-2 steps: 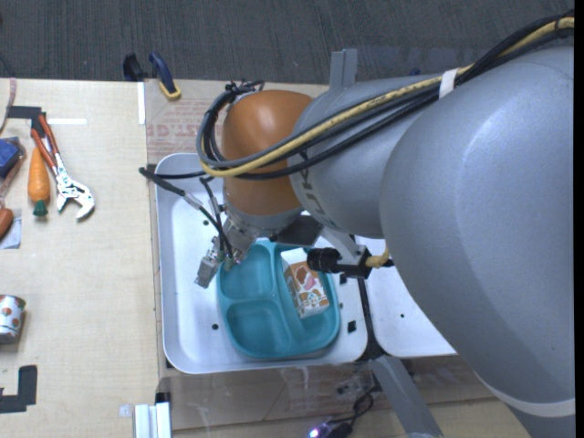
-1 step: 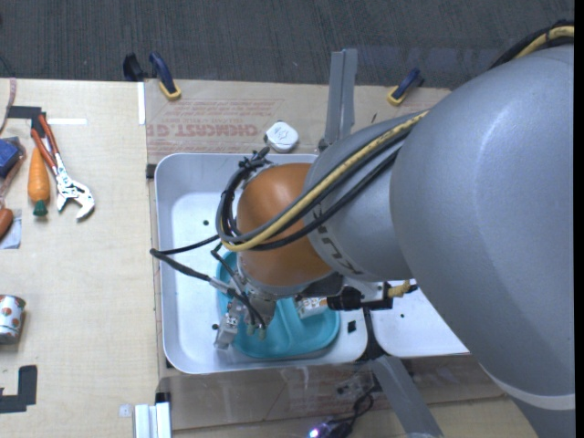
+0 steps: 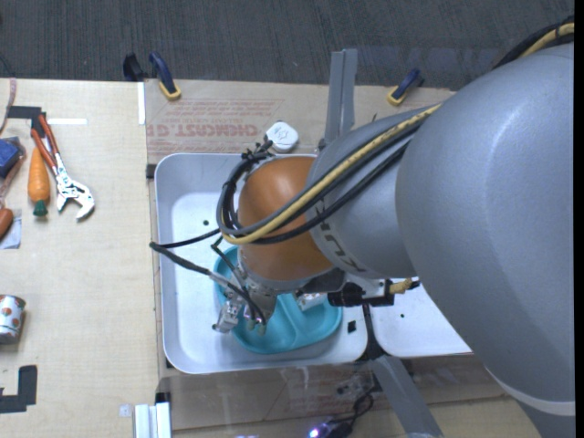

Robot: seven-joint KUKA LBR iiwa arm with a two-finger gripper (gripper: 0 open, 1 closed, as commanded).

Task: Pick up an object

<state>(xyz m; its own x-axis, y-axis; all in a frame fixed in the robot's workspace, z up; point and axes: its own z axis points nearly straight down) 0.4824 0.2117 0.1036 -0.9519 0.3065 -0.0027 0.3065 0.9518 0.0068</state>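
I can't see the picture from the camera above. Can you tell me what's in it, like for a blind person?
A big grey robot arm with an orange band reaches down into a white bin, its gripper right over a turquoise object at the bin's near side. On the wooden bench to the left lie a wrench and a toy carrot.

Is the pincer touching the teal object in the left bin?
Cannot tell. In the camera view the pincer overlaps the teal object in the left bin, but the slanted angle and the arm's bulk hide whether there is contact or a gap.
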